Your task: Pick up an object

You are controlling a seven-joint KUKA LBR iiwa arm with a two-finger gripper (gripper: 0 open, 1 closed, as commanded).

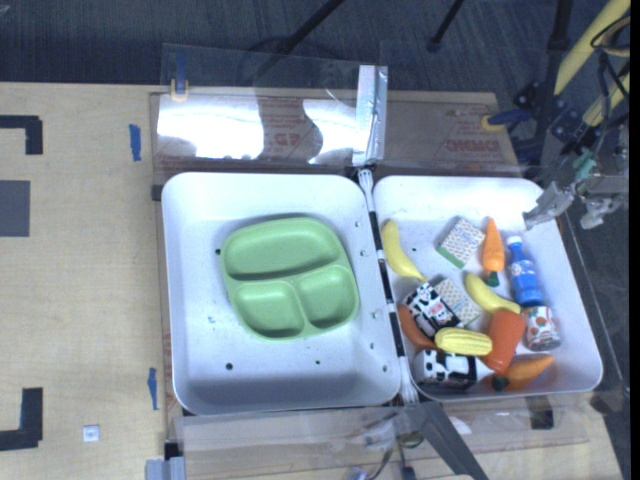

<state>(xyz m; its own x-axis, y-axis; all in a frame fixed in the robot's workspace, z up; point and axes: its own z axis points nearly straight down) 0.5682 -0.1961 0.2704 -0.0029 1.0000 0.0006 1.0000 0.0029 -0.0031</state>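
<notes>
gripper [548, 208] at right bin's [590, 308] upper right edge | finger state: cannot tell | advice: descend on blue bottle [522, 273], clear of carrot [492, 246]

Robotics lab. Plywood bench [80, 298] with blue tape marks [134, 141], two white bins [190, 368]. Tripod legs [330, 13] on grey carpet [150, 8].

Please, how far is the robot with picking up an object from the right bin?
Done: nothing yet looks picked. The toys, such as the blue bottle and the banana, lie in the right bin, and the green tray sits in the left bin. In hand: the claw is at the right bin's upper right corner, with nothing visibly held. Left: reach a toy, grip it, lift it.
</notes>
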